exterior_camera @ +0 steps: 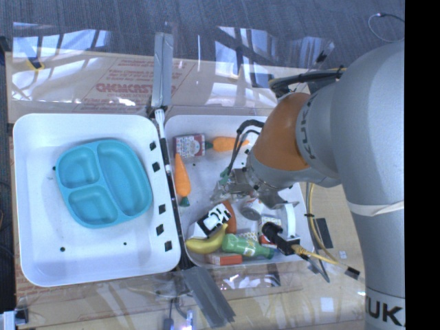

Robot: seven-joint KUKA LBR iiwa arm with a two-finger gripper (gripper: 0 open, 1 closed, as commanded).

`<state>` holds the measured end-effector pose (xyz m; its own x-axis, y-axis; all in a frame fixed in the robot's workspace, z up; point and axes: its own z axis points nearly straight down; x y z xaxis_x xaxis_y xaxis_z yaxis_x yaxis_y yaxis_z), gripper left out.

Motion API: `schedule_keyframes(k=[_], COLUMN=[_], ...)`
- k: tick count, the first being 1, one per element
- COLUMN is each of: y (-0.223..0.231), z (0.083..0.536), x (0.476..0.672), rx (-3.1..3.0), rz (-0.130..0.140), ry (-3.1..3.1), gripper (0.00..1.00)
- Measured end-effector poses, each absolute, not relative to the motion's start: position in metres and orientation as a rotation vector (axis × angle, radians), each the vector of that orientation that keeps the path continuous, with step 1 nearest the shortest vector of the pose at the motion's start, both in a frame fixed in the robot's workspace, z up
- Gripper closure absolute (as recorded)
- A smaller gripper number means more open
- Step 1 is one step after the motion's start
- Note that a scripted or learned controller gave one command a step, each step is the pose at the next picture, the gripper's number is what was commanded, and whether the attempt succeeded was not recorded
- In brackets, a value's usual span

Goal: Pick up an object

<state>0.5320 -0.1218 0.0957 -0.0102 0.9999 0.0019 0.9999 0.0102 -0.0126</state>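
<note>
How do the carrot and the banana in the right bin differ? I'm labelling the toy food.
The carrot is orange with a green tip; the banana is yellow with a dark end. The carrot is straight and tapered and runs along the bin's left wall; the banana is curved and lies across the near end. The carrot lies apart from the other items; the banana sits packed against the green bottle. Both lie flat in the same bin.

The grey arm (364,122) reaches in from the right, bulky and bent downward. Its orange band (282,136) sits above the wrist, which tilts down and left. The claw (237,194) hangs low below the wrist.
</note>
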Motion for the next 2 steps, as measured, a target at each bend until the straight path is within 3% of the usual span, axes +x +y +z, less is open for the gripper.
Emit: schedule_keyframes(k=[1,2], y=[-0.0685,-0.0688], z=[0.2385,0.2383], x=[0.5588,0.5587], rx=[-2.284,-2.285], rz=[0.006,0.006], ry=[-2.151,-2.15], gripper=[1.0,0.0])
